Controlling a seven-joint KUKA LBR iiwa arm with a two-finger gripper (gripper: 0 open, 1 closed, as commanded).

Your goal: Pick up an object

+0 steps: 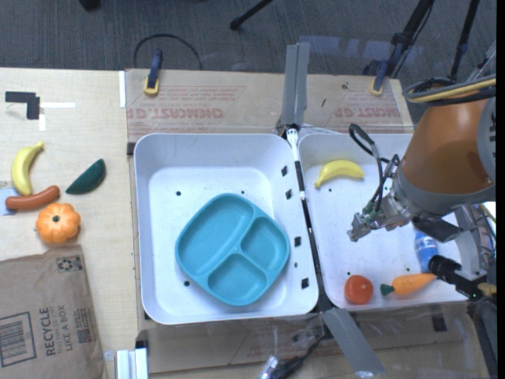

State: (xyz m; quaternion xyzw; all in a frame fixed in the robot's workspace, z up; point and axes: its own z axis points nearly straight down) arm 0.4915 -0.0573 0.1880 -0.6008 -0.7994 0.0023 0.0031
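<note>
Your jaws (361,229) hang over bare floor in the middle of the right bin (331,275), with nothing between them that you can make out. Whether they are spread or pressed together you cannot tell; the tip is small and blurred against the white.

Candidates, all in that same bin:
- banana (339,171): up and slightly left of the jaws, near the far wall, well apart from the tip.
- tomato (359,289): almost straight below the jaws, toward the near wall.
- carrot (409,284): below and to the right, just beside the tomato.
- a blue item (426,249): right of the jaws, partly hidden by the arm; what it is you cannot say.

Step in hand, by your judgement: approach, with nothing taken yet. The next move calls for choosing one target, centring the jaws over it, opening wide enough to straddle it, then descending. The tomato looks the shortest shift; being round, it may roll out of the grip.

The left bin (158,212), far left of the jaws, holds a blue divided plate (232,249).

Writing: red print on the cardboard behind the bins, upside down, seems to read "CHEMCAST GP" (209,105). The brown bag (47,322) on the table (71,117), far left, reads "RECYCLE".
</note>
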